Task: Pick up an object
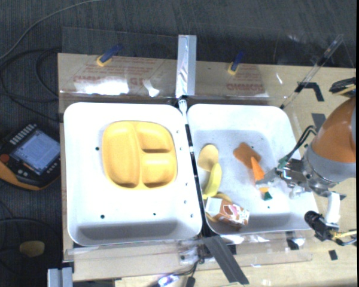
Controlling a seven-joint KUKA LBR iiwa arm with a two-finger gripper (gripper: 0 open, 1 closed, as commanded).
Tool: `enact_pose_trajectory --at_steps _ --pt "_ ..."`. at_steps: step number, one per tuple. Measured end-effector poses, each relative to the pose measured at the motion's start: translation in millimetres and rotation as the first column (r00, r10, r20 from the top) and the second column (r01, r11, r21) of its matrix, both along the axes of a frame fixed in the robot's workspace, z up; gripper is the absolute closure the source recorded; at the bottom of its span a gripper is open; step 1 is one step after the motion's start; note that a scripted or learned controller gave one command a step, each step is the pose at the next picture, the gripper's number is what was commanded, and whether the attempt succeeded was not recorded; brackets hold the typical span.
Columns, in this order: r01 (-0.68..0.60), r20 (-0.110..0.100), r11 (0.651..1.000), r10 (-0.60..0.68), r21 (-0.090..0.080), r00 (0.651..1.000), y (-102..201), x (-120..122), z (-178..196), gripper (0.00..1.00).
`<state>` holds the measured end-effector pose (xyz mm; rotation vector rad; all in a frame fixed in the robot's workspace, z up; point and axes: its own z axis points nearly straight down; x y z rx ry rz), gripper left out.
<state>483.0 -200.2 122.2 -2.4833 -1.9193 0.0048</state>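
Note:
The right bin [239, 121] holds several objects. An orange carrot [257, 170] lies near its middle, with a brown-orange piece [246, 152] just behind it. A small green item [267, 195] sits in front of the carrot. A yellow banana [213, 179] and a pale yellow piece [208, 155] lie along the left wall. A brown and white packet [228, 211] rests in the front left corner. My gripper [283, 176] hangs low over the right side of this bin, just right of the carrot and the green item. Nothing shows in its grasp.
The left bin [84, 214] bears a yellow divided plate [139, 154]. A metal divider [186, 70] stands behind the seam between the bins. The arm's orange band [338, 136] overhangs the right bin's right wall. A handheld pendant [27, 154] lies on the floor at left.

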Motion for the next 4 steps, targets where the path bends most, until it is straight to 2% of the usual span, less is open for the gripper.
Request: enact_pose_trajectory --at_steps 1,2,3,4 --pt "-0.158 0.005 0.987 0.158 -0.002 0.987 45 1 -29 0.00" --pt "-0.272 0.011 0.962 0.272 -0.005 0.962 27 54 -33 0.00" --pt "-0.330 0.016 0.944 0.330 -0.001 0.944 -4 133 -32 0.00" --pt "-0.330 0.013 0.944 0.330 -0.010 0.944 -6 133 -23 1.00"
